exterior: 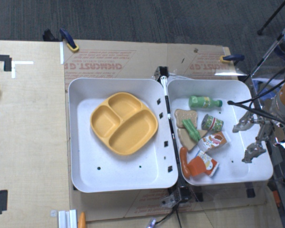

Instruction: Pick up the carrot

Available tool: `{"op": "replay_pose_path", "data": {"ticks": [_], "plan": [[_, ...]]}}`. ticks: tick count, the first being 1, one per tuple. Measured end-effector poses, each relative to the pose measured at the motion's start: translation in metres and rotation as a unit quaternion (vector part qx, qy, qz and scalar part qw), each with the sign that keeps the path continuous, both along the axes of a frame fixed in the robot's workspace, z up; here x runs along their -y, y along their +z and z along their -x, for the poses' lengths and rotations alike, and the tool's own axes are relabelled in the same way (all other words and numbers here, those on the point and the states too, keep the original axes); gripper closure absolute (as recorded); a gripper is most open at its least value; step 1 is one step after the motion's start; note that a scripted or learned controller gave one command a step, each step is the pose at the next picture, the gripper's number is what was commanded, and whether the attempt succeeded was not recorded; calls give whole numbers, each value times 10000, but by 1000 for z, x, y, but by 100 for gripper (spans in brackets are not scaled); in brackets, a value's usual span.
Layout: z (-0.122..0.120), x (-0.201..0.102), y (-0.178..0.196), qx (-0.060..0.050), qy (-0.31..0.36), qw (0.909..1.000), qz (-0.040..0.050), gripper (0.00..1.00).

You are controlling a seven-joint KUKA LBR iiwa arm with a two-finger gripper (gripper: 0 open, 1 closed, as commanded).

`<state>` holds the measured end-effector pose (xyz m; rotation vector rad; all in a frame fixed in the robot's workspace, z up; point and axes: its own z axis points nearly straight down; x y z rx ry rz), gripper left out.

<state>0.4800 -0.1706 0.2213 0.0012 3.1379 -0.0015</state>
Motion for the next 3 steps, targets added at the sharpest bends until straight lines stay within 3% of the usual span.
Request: {"op": "replay_pose_path", "data": {"ticks": [1, 2, 3], "plan": [[-4, -69, -115, 70, -233, 9997, -1, 0], [0, -207, -29, 12, 503, 9987, -8, 0], [-61, -185, -29, 9, 2200, 9755, 4, 0]]}}
